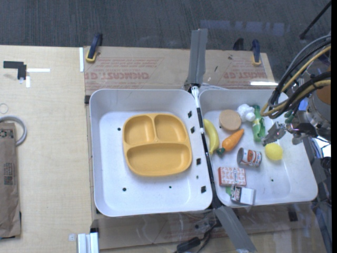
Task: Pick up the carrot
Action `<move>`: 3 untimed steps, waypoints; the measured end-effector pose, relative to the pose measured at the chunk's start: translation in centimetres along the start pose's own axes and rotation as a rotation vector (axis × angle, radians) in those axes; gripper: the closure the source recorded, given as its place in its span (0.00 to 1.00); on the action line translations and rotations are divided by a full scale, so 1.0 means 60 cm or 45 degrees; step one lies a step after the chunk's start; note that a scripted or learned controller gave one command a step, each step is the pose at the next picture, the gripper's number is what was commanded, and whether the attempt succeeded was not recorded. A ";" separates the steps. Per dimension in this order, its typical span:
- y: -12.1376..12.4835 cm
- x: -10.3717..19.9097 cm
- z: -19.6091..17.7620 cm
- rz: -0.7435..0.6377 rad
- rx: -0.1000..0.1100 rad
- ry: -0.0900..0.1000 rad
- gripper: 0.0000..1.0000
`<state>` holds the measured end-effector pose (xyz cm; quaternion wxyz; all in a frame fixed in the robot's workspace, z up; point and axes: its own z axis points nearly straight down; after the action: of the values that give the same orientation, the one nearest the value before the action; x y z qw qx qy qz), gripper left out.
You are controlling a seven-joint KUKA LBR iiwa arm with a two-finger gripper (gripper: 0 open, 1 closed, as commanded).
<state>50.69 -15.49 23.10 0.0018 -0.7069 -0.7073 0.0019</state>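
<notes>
Starting from the left bin (105, 194), a yellow divided plate (157, 144) is seen at its middle. In the right bin (300, 186), a banana (211, 135) lies just left of the carrot (232, 140), a lemon (273, 151) well to its right. Above the lemon, the gripper (275, 132) is seen; its opening cannot be told.

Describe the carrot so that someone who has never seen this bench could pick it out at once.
Look in the right-hand shallow white bin, near its left wall. Beside the curved yellow banana and just below the round tan disc lies the small orange toy carrot, tilted. It alone is orange and tapered, with a green tip at its lower left end.
</notes>
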 end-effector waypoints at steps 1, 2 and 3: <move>-0.049 -0.019 0.164 -0.109 0.000 0.001 0.00; 0.015 0.080 0.105 -0.150 -0.002 -0.001 0.00; 0.091 0.029 0.232 0.025 -0.003 -0.001 0.00</move>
<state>56.07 -13.74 9.16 0.0008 -0.7138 -0.7004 0.0015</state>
